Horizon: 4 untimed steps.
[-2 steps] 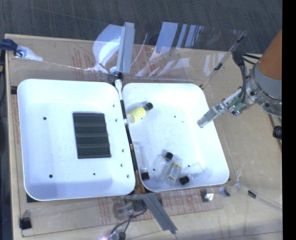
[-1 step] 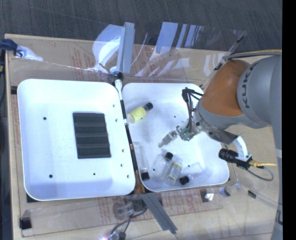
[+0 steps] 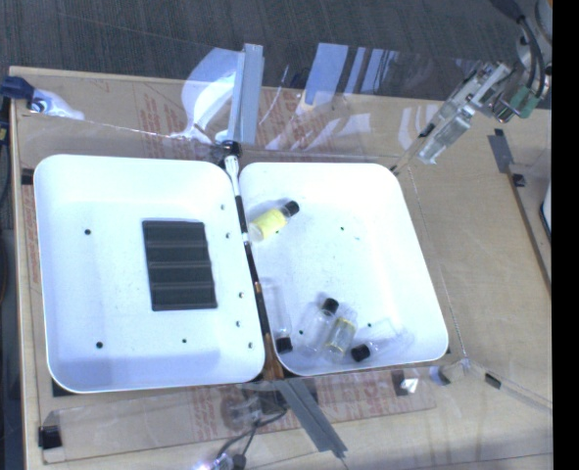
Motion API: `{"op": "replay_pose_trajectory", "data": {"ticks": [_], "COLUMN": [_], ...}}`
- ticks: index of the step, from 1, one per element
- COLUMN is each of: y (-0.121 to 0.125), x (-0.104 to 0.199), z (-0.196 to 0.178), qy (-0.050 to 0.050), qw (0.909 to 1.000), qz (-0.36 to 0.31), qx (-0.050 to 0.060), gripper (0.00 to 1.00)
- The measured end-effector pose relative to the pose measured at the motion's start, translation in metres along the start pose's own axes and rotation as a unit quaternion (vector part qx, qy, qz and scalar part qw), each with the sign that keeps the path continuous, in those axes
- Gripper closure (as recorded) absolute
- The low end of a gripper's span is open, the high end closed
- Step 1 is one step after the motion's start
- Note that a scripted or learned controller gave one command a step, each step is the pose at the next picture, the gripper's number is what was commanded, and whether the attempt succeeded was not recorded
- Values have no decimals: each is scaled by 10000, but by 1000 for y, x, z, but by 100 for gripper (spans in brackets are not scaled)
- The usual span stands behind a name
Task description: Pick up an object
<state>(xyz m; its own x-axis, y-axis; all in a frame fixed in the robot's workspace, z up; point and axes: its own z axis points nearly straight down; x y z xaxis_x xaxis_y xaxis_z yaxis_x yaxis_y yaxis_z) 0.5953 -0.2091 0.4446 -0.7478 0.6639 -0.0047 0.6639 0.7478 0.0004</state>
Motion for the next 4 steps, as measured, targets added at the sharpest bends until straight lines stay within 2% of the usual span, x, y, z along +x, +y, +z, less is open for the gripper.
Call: {"op": "replay_pose_trajectory", "data": {"ticks": [1, 2, 3, 4], "y": [14, 27, 64, 65], "x": [-14, -11, -14, -15], "z": [143, 280, 351, 339], "qy": [31, 35, 37, 18], "qw": [9997, 9987, 9977, 9976], "qz": [-233, -514, -672, -693], "qx": [14, 12, 11, 8], "gripper": [0, 0, 0, 100]}}
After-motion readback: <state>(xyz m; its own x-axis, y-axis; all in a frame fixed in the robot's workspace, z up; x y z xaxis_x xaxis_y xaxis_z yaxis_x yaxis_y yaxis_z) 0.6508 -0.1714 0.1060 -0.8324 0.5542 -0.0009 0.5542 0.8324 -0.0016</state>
